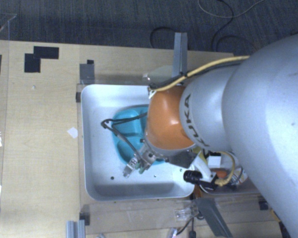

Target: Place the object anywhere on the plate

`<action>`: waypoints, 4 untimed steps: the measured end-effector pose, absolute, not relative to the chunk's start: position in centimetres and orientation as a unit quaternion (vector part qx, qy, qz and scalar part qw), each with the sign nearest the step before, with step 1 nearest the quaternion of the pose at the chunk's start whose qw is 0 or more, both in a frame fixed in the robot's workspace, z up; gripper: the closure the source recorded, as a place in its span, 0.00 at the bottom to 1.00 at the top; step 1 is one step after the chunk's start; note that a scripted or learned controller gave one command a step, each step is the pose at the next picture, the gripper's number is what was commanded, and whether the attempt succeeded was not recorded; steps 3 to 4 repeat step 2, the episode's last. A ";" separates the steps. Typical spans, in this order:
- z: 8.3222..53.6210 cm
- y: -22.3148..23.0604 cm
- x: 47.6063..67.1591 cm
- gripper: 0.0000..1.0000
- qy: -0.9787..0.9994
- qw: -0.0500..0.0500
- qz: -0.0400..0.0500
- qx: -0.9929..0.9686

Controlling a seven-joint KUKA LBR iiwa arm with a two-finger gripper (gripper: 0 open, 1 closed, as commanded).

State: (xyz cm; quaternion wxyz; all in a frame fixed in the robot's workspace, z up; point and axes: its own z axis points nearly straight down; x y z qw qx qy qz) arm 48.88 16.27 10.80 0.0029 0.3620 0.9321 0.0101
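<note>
grey arm with orange band (pixel 165 120) reaching over white bin (pixel 97 133) on the desk, hand (pixel 134 166) at the blue plate's (pixel 126 128) six o'clock edge, finger spread impossible to tell, object hidden

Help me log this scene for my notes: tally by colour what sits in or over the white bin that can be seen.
Blue: 1, the plate, partly hidden under the arm
Orange: 1, the band on the arm
Grey metal: 1, the gripper over the plate's near edge
White: 1, the bin itself
Total: 4
</note>
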 end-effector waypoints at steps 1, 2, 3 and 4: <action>10.8 16.3 48.9 0.00 0.932 0.003 0.010 0.362; 11.4 16.1 48.7 1.00 0.932 -0.002 0.005 0.361; 11.4 16.1 48.7 1.00 0.932 -0.002 0.005 0.361; 11.4 16.1 48.7 1.00 0.932 -0.002 0.005 0.361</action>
